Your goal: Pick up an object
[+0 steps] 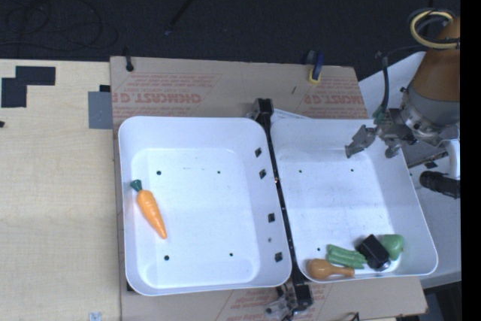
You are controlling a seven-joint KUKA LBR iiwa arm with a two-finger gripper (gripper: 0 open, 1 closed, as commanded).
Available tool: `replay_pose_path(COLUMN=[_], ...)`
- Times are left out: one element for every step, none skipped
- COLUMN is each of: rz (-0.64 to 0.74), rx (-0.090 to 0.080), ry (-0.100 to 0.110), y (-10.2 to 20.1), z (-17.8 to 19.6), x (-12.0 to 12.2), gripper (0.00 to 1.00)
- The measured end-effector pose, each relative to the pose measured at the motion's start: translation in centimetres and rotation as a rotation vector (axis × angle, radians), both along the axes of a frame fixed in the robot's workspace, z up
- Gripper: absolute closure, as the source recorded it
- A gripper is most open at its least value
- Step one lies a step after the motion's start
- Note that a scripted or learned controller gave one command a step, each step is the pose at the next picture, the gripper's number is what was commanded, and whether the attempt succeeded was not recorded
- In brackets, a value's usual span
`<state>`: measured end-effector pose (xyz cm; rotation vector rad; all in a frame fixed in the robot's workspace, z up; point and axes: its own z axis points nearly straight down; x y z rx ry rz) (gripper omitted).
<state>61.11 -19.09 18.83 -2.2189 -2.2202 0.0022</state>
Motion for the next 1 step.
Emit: replay_pose_path(rz=[0.004], rx=[0.002], ry=[0.002], y=[5.47], z=[-10.7], x=[3.17], gripper=[0.0])
